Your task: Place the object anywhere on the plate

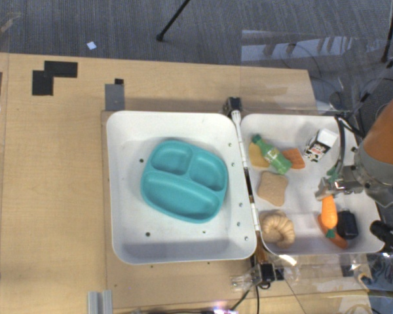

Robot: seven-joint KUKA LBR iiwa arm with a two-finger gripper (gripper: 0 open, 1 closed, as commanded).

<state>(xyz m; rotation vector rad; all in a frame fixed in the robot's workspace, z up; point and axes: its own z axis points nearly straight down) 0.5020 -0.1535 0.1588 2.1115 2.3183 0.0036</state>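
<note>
A teal divided plate (183,180) lies in the middle of the left bin (128,241). In the right bin (295,126), an orange carrot (328,216) lies near the front right corner. My gripper (336,200) reaches in from the right and hangs right at the carrot's upper end, with the grey wrist and orange band behind it. A black piece (347,226) sits against the carrot's right side; I cannot tell whether it belongs to the gripper or is a loose object.
The right bin also holds a green bottle (271,154) across a yellow piece (258,156), an orange piece (295,158), a tan bread slice (272,188), a croissant (278,228) and a small white box (319,144). A ridge (245,175) divides the bins.
</note>
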